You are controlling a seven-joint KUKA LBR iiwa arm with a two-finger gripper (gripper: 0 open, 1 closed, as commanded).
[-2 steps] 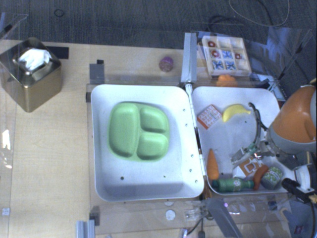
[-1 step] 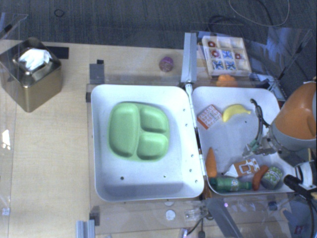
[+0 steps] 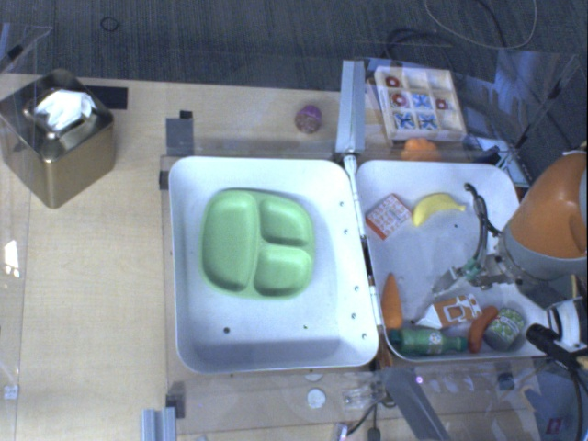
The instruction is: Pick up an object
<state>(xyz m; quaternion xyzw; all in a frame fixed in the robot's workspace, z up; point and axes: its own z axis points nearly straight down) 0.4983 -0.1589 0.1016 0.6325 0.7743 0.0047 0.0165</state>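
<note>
Nothing picked yet, as far as I can judge; every candidate object lies loose in the right-hand shallow white bin (image 3: 501, 177). The pincer (image 3: 464, 277) hangs low over that bin's middle, above the small orange-and-white printed card (image 3: 455, 310) and near it; whether it is released or clenched I cannot tell, and nothing shows as carried. Left to do: close on one item and lift it clear.

Count in the right bin: one yellow plastic banana (image 3: 437, 208); one red-and-white patterned square tile (image 3: 389, 215); one orange carrot-shaped toy (image 3: 392, 301); one green bottle lying on its side (image 3: 427, 341); one red chilli-shaped piece (image 3: 482, 327); one grey-green round tin (image 3: 505, 328); the one card.

Left-hand white bin (image 3: 188, 338): one green three-compartment plastic tray (image 3: 258, 243).

On the worktop (image 3: 92, 301): one brass-coloured box with white stuffing (image 3: 57, 145), one small purple ball (image 3: 309, 118), one tic-tac-toe board (image 3: 421, 101).
</note>
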